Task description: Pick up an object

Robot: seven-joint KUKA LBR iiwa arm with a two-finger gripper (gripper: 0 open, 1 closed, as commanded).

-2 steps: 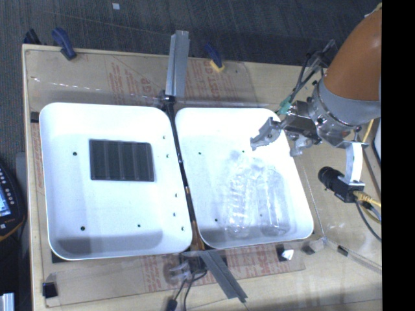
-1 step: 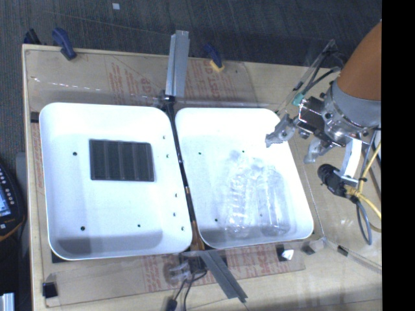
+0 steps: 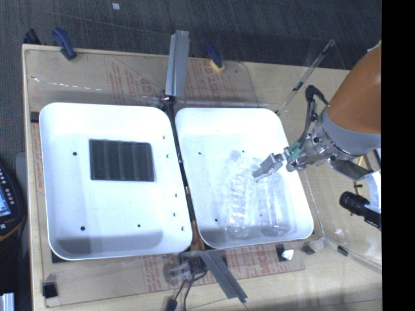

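Right white bin (image 3: 194, 173): two clear crinkled plastic bottles (image 3: 237, 196) toward its near-right corner. Two-finger gripper (image 3: 264, 168) just above them, grip state indeterminate. Risk: slick, see-through plastic may slip or crumple.

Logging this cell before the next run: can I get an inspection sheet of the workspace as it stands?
Surface: wooden bench bearing left bin and right bin.
Job's things: two clear plastic bottles lying side by side in the right bin.
Clutter: dark ribbed rectangular tray in the left bin.
Grippers: tool over the right bin above the bottles; finger state unclear.
Cables: dark cable at the front edge.
Surroundings: blue clamps on the rear edge; dark floor.
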